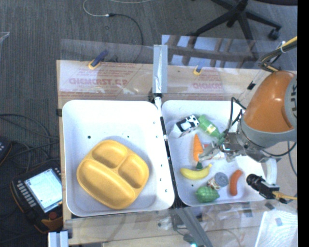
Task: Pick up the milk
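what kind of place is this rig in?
Probably a robotics lab or office: two white bins of toy food on a bench, grey carpet with loose cables, and an office chair base behind.

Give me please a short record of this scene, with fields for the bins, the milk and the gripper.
left bin: holds a yellow tray
right bin: holds milk, green bottle, carrot, banana, sausage
milk: black-and-white carton at the far left of the right bin, lying free
gripper: low over the right bin, beside the carrot
task state: milk not picked up
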Controlling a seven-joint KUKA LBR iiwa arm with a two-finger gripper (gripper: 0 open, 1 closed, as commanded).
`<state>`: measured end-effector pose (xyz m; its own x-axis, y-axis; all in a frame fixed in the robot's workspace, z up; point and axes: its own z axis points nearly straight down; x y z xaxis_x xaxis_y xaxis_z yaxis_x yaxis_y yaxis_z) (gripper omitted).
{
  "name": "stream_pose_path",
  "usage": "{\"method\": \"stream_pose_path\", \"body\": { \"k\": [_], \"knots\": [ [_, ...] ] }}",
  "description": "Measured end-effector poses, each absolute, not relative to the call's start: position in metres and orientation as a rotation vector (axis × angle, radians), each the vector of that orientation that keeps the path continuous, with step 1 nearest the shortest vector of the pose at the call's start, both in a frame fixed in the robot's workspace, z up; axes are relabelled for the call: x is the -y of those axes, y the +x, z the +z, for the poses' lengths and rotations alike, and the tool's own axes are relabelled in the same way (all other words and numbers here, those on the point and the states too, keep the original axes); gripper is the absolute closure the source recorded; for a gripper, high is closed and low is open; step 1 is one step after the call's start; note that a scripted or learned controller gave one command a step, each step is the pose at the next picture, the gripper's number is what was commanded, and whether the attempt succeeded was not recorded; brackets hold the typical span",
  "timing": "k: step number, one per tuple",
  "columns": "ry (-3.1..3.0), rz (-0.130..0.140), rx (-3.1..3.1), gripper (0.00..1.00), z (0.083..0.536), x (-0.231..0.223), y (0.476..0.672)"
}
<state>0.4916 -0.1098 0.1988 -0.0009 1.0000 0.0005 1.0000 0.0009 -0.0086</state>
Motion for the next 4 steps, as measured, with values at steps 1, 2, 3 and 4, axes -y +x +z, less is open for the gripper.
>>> {"method": "stream_pose_path", "body": {
  "k": [1,2,3,4],
  "knots": [
    [-2.19,0.006,2.245,0.0,0.135,0.166,0.529],
    [-2.17,-0.004,2.27,0.0,0.094,0.209,0.504],
    [-2.168,-0.002,2.269,1.0,0.101,0.209,0.504],
    [-2.308,0.007,2.126,1.0,0.174,0.164,0.528]
  ]
}}
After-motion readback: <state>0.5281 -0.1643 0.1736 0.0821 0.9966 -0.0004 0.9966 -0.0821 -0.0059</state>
